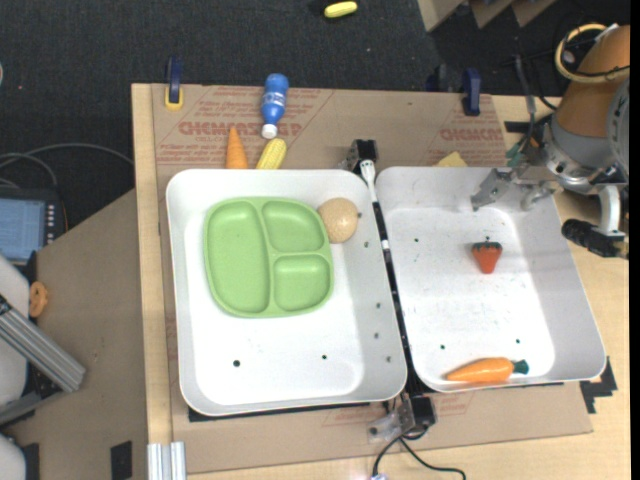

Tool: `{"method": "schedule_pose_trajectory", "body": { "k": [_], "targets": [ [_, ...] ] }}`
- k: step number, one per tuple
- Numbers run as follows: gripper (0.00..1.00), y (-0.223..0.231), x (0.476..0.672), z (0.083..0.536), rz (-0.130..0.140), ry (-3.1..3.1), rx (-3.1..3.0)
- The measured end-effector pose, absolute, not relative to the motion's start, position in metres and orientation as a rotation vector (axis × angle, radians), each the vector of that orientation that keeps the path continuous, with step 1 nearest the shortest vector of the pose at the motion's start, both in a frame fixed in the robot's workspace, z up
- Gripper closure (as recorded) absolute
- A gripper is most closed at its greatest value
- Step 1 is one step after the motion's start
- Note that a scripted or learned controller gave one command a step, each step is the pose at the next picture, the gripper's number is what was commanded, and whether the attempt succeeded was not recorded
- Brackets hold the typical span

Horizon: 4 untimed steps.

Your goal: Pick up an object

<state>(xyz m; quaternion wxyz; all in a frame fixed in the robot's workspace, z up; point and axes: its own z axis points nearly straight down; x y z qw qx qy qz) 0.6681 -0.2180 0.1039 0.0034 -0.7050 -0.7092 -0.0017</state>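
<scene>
The gripper (497,190), fingers spread and holding nothing, hangs at twelve o'clock of the strawberry (487,257) and should drop squarely over it

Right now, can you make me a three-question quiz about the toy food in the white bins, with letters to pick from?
1. Where is the green plate?
A. in the left bin
B. in the right bin
C. on the floor

2. How many toys lie inside the right bin?
A. none
B. two
C. five

3. How is the gripper placed?
A. over the right bin's far edge, away from the toys
B. clamped on the carrot
C. resting on the green plate

Answers:
1. A, the plate sits in the left bin beside a tan ball.
2. B, just the strawberry and the carrot.
3. A, it is at the bin's far edge, apart from both toys.
</scene>
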Motion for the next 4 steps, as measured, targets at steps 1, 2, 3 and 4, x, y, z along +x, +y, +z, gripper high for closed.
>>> {"method": "schedule_pose_trajectory", "body": {
  "k": [1, 2, 3, 4],
  "targets": [
    [0.00, -0.202, 0.607, 0.083, 0.004, -2.214, -2.220],
    [1.00, -0.203, 0.611, 0.096, -0.002, -2.221, -2.226],
    [0.00, -0.203, 0.611, 0.095, -0.001, -2.221, -2.225],
    [0.00, -0.197, 0.569, 0.084, 0.004, -2.215, -2.219]
  ]
}}
